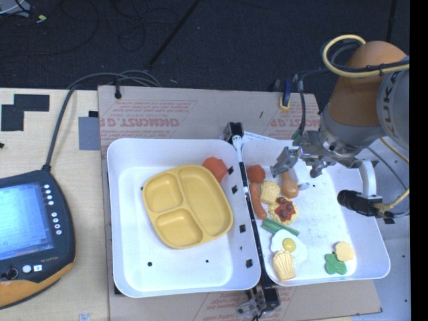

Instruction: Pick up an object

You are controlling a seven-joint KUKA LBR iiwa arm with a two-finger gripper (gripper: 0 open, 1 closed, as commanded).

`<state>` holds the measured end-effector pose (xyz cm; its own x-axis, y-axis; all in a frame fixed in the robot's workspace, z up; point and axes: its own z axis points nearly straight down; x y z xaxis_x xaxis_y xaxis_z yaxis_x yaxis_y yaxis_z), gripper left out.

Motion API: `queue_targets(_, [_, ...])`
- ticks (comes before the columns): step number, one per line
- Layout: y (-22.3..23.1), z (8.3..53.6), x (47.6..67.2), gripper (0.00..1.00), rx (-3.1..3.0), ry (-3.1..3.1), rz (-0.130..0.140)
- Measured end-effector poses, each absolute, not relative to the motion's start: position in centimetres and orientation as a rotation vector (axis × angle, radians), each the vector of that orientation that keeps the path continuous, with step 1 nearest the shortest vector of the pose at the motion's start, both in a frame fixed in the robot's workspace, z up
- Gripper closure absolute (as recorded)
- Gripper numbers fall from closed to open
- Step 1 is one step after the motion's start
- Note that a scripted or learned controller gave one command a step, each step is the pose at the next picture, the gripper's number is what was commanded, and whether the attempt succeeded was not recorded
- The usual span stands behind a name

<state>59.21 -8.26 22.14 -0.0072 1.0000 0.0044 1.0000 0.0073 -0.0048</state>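
Mirrored print (unreadable) on cardboard (200,116)

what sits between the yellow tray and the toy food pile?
In the camera view, an orange-red toy by the yellow tray, then the bins' white rims and black divider clips, before the toy food pile.

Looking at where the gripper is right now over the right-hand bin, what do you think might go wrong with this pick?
1. The gripper sits above a tight cluster: the brown sausage-like piece, the yellow piece and the red-topped piece touch or nearly touch, so it may catch two things or push them apart.
2. The orange carrot-like piece lies along the bin divider, leaving little finger room on that side.
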Motion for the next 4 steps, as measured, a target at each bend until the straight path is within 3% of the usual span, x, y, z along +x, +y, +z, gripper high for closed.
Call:
queue_targets(1, [3.3,32.2,56.5,0.00,-2.206,-2.236,-0.012])
queue_targets(2, [9.6,38.6,54.3,0.00,-2.215,-2.228,-0.002])
queue_targets(3, [16.2,47.5,51.2,0.00,-2.213,-2.231,-0.009])
queue_targets(4, [19.9,54.1,47.5,0.00,-2.215,-2.228,-0.003])
